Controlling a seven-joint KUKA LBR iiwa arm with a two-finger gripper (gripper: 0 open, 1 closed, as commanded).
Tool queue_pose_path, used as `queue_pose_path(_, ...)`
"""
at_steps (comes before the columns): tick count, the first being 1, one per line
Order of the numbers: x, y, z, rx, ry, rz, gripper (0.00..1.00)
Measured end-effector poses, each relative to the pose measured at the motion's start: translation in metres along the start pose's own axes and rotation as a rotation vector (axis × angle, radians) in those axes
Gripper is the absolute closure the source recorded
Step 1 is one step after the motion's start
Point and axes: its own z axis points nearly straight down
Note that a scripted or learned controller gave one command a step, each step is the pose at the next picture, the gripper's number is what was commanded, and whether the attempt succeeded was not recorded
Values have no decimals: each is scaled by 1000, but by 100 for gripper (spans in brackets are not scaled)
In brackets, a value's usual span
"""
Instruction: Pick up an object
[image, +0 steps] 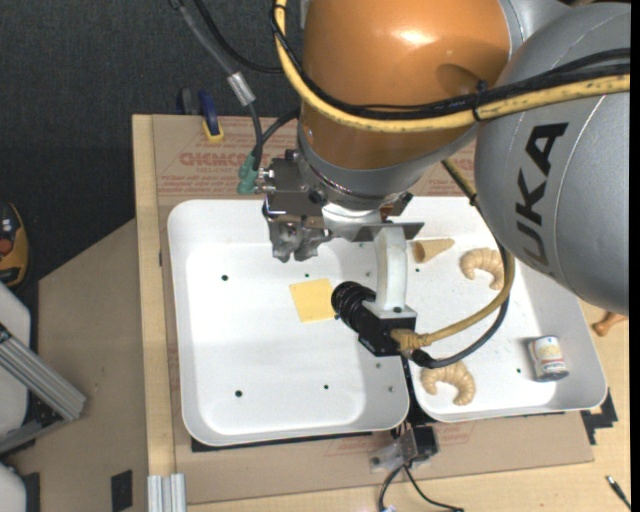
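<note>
Camera view, as I read it from my station: arm (420, 90) reaching in from the right, its orange band filling the top centre; jaws (292, 240) low over the far part of the left bin (200, 300); whether they are open or closed I cannot tell, and I see nothing between them. Left bin: one yellow flat square (312, 300), lying just nearer than the jaws, apart from them. Right bin (575, 395): cone piece (432, 249) at the far side; croissant (484, 264) beside it; second croissant (450, 379) at the near edge; small jar (548, 358) near the right corner. Tabletop (150, 250): brown board under both bins.
</note>
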Motion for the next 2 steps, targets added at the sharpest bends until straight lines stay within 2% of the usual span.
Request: queue_pose_path(2,1,1,-21,-4,1,-3,100)
